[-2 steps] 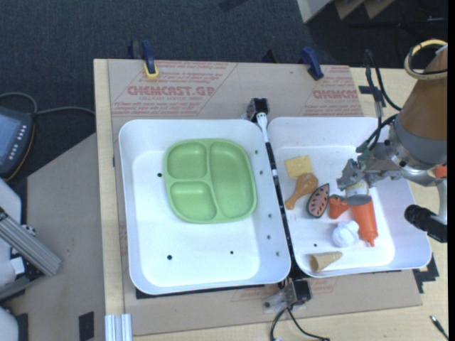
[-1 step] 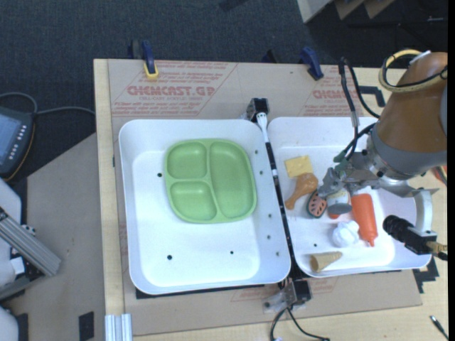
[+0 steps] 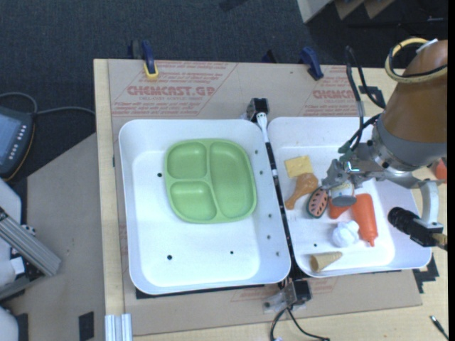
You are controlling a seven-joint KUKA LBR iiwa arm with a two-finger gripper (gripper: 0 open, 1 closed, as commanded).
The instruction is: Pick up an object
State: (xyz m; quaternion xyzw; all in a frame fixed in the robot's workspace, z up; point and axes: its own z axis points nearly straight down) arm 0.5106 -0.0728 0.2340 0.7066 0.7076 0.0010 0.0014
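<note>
Your pincer (image 3: 340, 183) hangs just above the toy fruit slice (image 3: 318, 203), maybe open and empty; next, drop and squeeze.

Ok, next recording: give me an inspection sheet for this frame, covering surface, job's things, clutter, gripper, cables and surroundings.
Surface: cardboard-covered bench bearing left bin and right bin.
Job's things: in the right bin, yellow wedge, drumstick, watermelon slice, carrot, white piece, cone.
Clutter: green divided plate in the left bin.
Gripper: gripper low over the toys; grasp not discernible.
Cables: black cable at the arm; wires at the front edge.
Surroundings: dark carpet; blue clamps.
</note>
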